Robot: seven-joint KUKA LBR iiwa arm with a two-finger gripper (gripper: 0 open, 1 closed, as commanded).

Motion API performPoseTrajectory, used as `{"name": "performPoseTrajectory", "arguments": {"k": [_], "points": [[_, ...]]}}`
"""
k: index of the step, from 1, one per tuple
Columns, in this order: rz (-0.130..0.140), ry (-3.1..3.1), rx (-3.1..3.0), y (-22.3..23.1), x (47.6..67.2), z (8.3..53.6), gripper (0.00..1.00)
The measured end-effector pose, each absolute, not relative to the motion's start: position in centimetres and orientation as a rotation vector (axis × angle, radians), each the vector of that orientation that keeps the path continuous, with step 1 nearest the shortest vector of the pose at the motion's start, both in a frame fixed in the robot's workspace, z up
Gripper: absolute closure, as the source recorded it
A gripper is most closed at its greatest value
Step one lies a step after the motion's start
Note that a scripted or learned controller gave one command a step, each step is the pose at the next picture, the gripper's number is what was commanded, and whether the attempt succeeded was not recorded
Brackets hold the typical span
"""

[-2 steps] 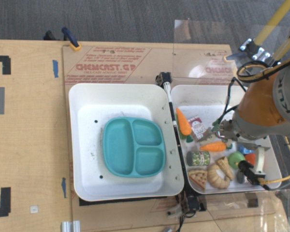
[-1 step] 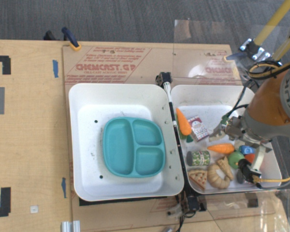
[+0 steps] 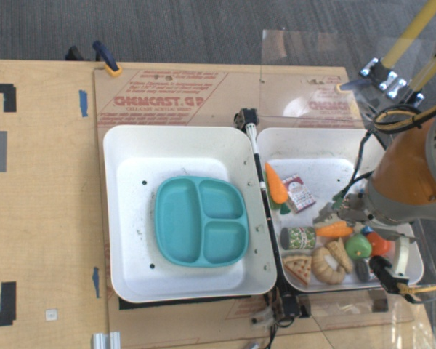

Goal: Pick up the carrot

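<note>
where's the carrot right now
The carrot lies in the right bin, against its left wall near the divider between the bins. A small red-and-white packet sits just to its right, and a green can lies below it.

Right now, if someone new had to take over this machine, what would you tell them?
Hand: low inside the right bin, over the toy food; whether it is open or shut cannot be seen.
Carrot: lying near that bin's left wall, beside a small red-and-white packet, apart from the hand.
Left bin: holds a teal divided plate.
Done: no pickup yet.
Left: grasp the carrot and lift it.
</note>
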State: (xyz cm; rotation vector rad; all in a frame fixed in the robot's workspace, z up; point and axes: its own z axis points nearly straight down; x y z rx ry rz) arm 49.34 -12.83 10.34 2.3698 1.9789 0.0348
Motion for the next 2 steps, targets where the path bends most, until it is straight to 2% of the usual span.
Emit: {"name": "performPoseTrajectory", "arguments": {"k": [1,2], "points": [[0.016,1.745,2.595,-15.5,49.3,8.9,0.00],[0.015,1.594,2.695,-9.9,53.1,8.9,0.00]]}}
